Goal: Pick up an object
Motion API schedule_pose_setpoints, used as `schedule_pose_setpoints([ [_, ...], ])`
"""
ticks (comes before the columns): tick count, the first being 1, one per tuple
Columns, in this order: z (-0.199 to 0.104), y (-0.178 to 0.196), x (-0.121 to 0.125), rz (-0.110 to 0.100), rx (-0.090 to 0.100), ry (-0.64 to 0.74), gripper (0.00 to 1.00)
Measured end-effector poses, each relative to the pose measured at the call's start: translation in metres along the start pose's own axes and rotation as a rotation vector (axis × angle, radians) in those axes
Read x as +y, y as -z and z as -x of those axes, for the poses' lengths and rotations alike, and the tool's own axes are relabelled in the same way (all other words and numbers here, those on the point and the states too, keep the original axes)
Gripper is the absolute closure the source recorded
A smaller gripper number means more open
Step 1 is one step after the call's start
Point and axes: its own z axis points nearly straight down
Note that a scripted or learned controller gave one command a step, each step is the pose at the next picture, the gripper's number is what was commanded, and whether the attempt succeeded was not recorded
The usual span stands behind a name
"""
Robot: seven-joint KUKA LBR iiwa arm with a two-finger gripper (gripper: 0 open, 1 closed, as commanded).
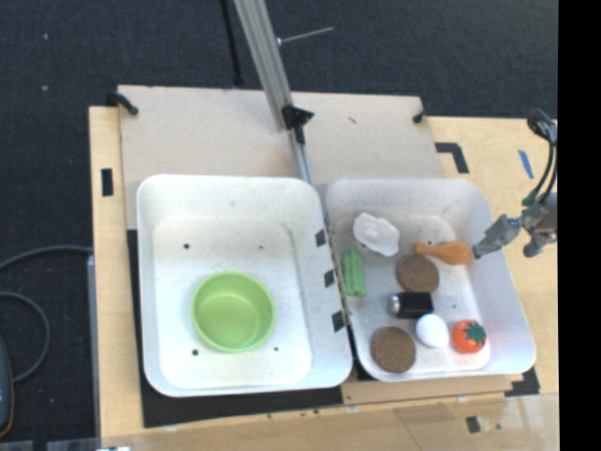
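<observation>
At the right bin's (488, 209) far edge, the gripper (515, 236), seemingly open and empty, is being positioned for descent onto an object.

Surface finishes, bench and bins

Bins (169, 205): matt white plastic, speckled. Green bowl (233, 311): smooth plastic. Bench (113, 252): pale wood. Mast (263, 45): ribbed metal.

Two white bins (160, 205) are sitting side by side, holding one green bowl (233, 311), two brown discs (417, 273), one white egg (432, 330), one tomato (469, 336).
</observation>
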Motion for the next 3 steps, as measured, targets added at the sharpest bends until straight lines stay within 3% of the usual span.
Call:
schedule_pose_setpoints([
  [1, 0.0, 0.0, 0.0, 0.0, 0.001, 0.0, 0.0],
  [3, 0.004, -0.105, -0.003, -0.007, 0.001, -0.004, 0.0],
])
